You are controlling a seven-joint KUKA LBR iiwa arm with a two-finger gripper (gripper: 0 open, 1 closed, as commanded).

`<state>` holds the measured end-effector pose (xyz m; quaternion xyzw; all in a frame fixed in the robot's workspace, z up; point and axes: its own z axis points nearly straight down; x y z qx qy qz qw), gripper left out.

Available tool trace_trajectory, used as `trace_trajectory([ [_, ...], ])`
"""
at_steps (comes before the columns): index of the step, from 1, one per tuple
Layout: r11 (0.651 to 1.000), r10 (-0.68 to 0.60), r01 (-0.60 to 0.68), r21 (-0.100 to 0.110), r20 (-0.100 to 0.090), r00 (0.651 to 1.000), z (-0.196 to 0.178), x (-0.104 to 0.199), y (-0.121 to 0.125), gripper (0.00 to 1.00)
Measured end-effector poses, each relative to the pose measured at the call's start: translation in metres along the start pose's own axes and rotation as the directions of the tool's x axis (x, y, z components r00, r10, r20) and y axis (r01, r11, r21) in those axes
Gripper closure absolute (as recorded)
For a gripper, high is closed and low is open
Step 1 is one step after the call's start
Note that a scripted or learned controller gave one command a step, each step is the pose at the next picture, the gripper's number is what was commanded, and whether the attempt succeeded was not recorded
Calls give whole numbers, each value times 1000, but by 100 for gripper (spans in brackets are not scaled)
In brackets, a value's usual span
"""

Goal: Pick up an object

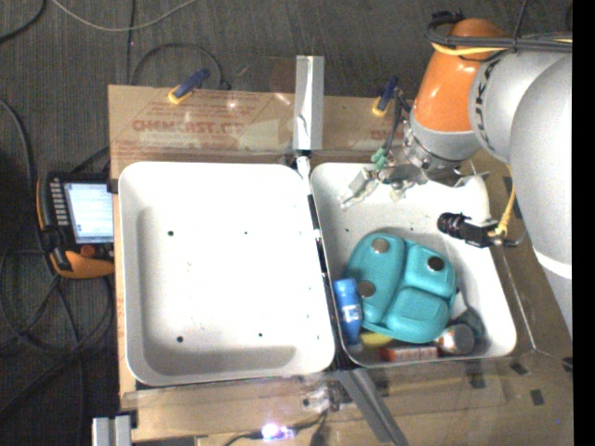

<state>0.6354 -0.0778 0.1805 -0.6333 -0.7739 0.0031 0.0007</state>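
The right bin (327, 212) holds a large teal plastic object (409, 286) in its near half. A blue bottle (348, 309) lies against the teal object's left side. A yellow item (375, 338), a red tube (409, 351) and a silver-capped can (456, 339) sit along the bin's near wall. My gripper (376, 184) hangs over the far end of the right bin, above bare white floor and apart from the teal object. Its fingers (357, 190) are spread, and nothing is between them.
The left bin (130, 249) stands beside the right one, sharing a dividing wall (321, 249). A handheld screen device (82, 216) lies left of the bins. Blue clamps (189, 84) hold a cardboard sheet behind them. A black fitting on a cable (462, 226) hangs by the right bin's right wall.
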Motion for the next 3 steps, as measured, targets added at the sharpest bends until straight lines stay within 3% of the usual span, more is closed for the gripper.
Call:
trace_trajectory([
  [1,994,-104,104,-16,5,995,91,-15,-53,0],
  [2,994,-103,103,-20,5,995,83,-15,-51,100],
  [3,995,-103,103,-16,3,995,84,-15,-52,0],
])
